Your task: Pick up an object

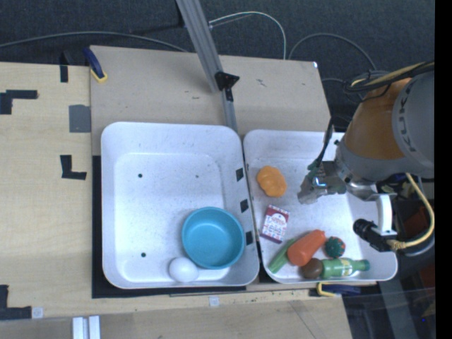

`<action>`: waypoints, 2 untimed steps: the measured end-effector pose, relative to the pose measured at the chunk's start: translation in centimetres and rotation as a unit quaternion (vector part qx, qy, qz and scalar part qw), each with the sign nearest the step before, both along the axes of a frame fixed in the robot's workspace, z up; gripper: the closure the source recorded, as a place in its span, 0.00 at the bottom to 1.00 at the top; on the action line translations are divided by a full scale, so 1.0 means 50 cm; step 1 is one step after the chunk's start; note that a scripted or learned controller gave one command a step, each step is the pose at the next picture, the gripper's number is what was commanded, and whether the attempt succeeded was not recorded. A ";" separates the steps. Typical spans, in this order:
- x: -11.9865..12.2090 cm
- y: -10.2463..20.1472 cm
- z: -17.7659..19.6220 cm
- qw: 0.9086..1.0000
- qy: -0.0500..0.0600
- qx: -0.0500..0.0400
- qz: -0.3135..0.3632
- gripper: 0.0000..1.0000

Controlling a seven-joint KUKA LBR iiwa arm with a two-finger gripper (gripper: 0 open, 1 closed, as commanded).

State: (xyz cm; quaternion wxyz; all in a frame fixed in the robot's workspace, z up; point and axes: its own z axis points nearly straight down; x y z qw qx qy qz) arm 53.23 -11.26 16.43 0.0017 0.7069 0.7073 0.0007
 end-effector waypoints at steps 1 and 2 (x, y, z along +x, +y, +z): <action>-0.003 0.014 0.090 1.000 0.000 0.000 0.001 1.00; 0.000 0.015 0.175 1.000 0.000 0.000 0.000 1.00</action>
